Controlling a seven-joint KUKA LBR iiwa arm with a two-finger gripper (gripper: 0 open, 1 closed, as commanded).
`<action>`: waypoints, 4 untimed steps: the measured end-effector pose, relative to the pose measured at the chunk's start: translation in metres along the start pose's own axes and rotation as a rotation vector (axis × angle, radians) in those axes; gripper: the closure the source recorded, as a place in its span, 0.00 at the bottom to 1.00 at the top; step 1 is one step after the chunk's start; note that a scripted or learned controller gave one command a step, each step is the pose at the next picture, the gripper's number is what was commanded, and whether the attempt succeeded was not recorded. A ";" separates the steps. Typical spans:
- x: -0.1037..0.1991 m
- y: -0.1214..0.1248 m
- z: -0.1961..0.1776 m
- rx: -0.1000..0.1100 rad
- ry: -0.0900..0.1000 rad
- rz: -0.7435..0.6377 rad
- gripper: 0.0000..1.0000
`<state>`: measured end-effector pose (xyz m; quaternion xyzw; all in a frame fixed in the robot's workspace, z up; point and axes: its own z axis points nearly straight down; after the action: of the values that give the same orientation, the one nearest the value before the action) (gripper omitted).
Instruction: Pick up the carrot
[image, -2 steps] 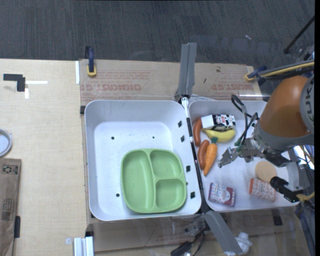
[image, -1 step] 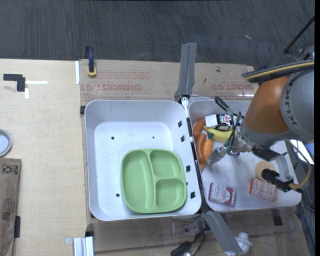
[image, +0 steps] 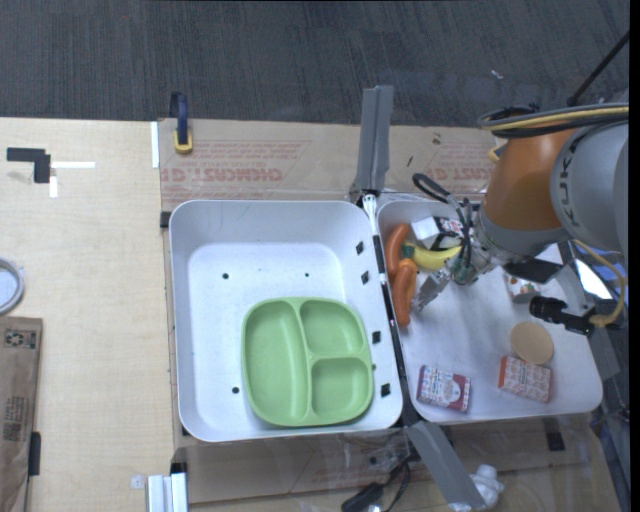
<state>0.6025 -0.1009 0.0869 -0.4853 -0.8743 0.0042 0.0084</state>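
The orange carrot (image: 403, 289) lies lengthwise against the left wall of the right bin (image: 480, 330). A second reddish-orange piece (image: 397, 241) lies just beyond it along the same wall. My gripper (image: 438, 284) hangs low over the bin just right of the carrot, close to it, and tilts towards it. A yellow banana (image: 436, 257) lies right at the gripper's far side. I see nothing held in the gripper. The arm's orange band (image: 520, 190) rises behind it at the upper right.
The left bin (image: 200, 300) holds a green divided plate (image: 308, 360). The right bin also holds a brown round item (image: 532, 342), two red-and-white packets (image: 443, 387) (image: 524, 377) near its front edge, and a small object (image: 520, 290) beside cables.
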 end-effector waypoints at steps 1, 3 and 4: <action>0.031 0.027 -0.102 -0.012 -0.009 -0.077 0.00; 0.058 -0.033 -0.100 -0.010 -0.007 -0.056 0.00; 0.016 -0.047 -0.003 -0.012 -0.009 -0.152 0.00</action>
<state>0.5542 -0.1125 0.0904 -0.4178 -0.9086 0.0004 0.0021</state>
